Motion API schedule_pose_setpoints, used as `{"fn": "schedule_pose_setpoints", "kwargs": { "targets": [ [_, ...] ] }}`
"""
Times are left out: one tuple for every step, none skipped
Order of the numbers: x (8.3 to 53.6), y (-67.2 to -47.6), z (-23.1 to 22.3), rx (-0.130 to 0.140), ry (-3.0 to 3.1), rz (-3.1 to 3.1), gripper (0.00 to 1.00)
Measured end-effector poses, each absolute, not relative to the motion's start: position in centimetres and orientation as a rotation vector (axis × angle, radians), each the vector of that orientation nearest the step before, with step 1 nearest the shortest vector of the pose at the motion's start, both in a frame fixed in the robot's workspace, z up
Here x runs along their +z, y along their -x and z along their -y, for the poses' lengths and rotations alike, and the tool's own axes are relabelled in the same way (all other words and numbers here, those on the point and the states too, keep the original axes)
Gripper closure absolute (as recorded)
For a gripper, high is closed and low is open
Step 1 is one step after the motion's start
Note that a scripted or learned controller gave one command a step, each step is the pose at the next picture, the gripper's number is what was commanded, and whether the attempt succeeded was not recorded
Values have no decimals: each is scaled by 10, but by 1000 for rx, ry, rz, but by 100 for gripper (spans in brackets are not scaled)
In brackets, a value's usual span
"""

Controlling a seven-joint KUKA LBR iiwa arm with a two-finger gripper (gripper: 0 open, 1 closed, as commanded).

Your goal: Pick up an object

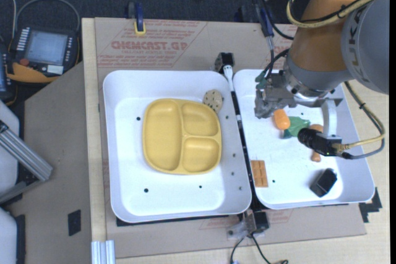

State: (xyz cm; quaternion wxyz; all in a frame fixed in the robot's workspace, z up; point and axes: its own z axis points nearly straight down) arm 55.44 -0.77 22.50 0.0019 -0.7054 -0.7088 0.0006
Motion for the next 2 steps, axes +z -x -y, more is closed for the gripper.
{"fn": "schedule_pose_setpoints", "kwargs": {
  "targets": [
    [232, -534, -46, 1, 2211, 2225, 100],
    [225, -516, -92, 3, 2212, 2224, 100]
  ]
}}
